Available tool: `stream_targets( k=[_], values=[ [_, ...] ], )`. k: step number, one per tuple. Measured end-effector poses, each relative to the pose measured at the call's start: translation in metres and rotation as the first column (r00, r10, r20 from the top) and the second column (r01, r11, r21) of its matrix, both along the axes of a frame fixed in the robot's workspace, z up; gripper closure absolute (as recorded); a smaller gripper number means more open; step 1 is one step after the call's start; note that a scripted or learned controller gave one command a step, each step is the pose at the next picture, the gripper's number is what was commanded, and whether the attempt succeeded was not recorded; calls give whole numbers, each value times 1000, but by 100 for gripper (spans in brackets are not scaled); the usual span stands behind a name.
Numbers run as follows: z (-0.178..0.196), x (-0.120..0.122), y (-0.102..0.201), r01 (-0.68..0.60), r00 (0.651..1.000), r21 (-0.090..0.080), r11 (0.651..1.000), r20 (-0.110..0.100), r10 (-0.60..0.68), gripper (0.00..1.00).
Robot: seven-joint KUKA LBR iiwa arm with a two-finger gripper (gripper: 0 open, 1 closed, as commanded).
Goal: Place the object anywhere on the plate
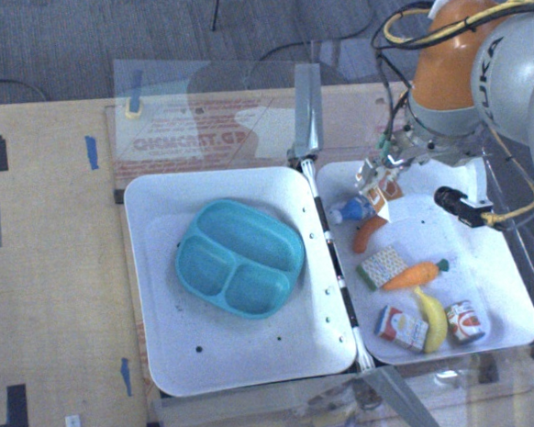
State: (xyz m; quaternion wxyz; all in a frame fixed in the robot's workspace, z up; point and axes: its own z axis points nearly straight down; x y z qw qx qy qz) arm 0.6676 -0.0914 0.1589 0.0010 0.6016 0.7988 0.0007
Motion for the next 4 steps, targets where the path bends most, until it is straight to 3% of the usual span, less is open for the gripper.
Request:
stream_targets(
  k=[1,2,3,4],
  values=[
    [29,0,79,-129,992,-1,992,2,129,100],
    [26,0,145,-167,986,0,986,2,167,100],
    [27,0,153,-560,828,-1,828,1,560,100],
    [34,-29,166,-374,927,1,927,-2,374,100]
  ],
)
